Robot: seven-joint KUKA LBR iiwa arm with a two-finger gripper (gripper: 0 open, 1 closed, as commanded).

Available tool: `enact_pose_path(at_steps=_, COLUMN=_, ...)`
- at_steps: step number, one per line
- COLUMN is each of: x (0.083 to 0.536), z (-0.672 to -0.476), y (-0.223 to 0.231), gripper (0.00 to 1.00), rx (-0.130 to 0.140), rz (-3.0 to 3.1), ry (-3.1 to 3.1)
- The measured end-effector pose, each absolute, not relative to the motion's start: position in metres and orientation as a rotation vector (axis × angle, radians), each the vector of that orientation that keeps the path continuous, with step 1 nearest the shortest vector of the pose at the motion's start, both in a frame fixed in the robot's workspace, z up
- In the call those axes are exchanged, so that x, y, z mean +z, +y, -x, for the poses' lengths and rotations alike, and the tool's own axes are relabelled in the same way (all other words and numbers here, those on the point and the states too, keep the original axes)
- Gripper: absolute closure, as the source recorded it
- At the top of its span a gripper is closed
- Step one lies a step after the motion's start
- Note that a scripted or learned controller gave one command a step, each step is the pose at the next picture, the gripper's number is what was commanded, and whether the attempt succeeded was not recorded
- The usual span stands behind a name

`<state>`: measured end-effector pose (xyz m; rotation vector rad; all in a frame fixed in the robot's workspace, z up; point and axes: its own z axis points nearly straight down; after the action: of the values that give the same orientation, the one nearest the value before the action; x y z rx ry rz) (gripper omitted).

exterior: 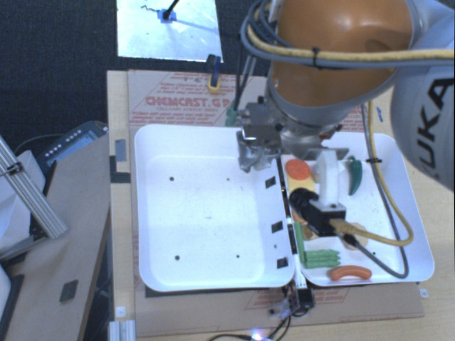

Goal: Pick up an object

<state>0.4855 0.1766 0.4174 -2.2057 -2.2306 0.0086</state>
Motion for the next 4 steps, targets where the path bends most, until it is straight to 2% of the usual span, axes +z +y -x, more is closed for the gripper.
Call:
enact_pose_path(at_steps=1, x=0.352, z=-0.485, y=0.238, gripper=1.0, rx=0.006, rz=2.209, ry=-2.23)
enact_pose_path(at_steps=2, x=0.496, z=-0.487, y=0.234, gripper=1.0, rx=-0.024, rz=2.219, ry=-2.231)
enact_pose_path(at_steps=3, x=0.353, z=-0.485, y=0.225, gripper=1.0, rx=0.018, rz=2.218, ry=-2.219)
enact_pose_path(at_steps=4, x=0.43, z=-0.487, y=0.235, gripper=1.0, rx=-0.01, rz=2.217, ry=-2.228)
